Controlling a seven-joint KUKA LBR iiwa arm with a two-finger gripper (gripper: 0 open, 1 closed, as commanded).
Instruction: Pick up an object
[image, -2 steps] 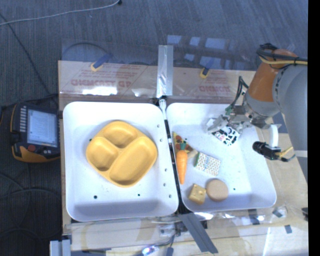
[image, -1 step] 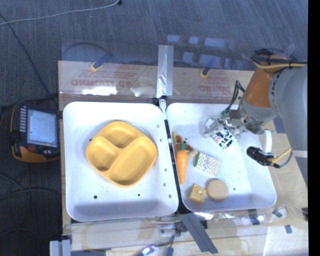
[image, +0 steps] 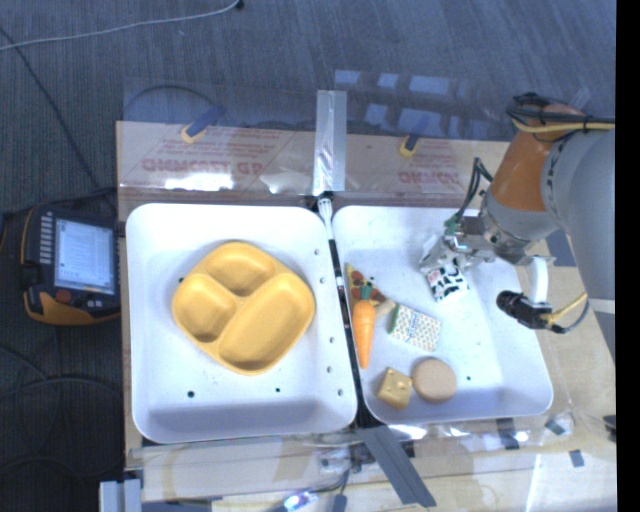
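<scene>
The right bin (image: 520, 370) holds an orange carrot (image: 363, 330) with a small red and green piece (image: 360, 289) at its far end. A patterned white and green block (image: 414, 327), a yellow cheese cube (image: 394, 388) and a round tan disc (image: 434, 380) lie near the bin's front. A black and white spotted object (image: 448, 281) sits toward the bin's back. My gripper (image: 447, 252) hangs right over that spotted object, reaching in from the right.
The left bin (image: 150, 400) carries a yellow three-compartment plate (image: 243, 305). A handheld pendant with a screen (image: 70, 262) lies left of the bench. A clear plastic sheet (image: 300, 165) covers the bench behind the bins. The arm's grey body (image: 590, 210) fills the right side.
</scene>
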